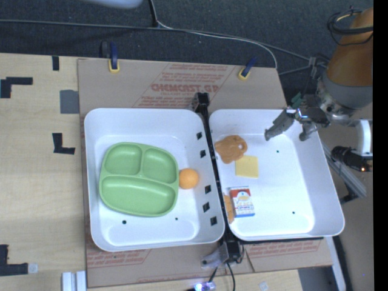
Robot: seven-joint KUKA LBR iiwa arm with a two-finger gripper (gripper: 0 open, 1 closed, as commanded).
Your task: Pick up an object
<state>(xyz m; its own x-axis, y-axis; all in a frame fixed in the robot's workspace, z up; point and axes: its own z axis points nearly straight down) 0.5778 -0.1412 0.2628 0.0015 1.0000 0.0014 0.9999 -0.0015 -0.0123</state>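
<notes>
Two white bins sit side by side on the counter (36,180). The left bin (97,123) holds a green divided plate (139,179) with an orange ball (188,179) just beside its right edge. The right bin (315,193) holds a brown cookie-like piece (230,147), a yellow cheese slice (247,167) touching it, and a small red-and-white box (242,202) near the front. The gripper (290,127) hovers over the right bin's far corner, fingers (276,128) apart, holding nothing.
</notes>
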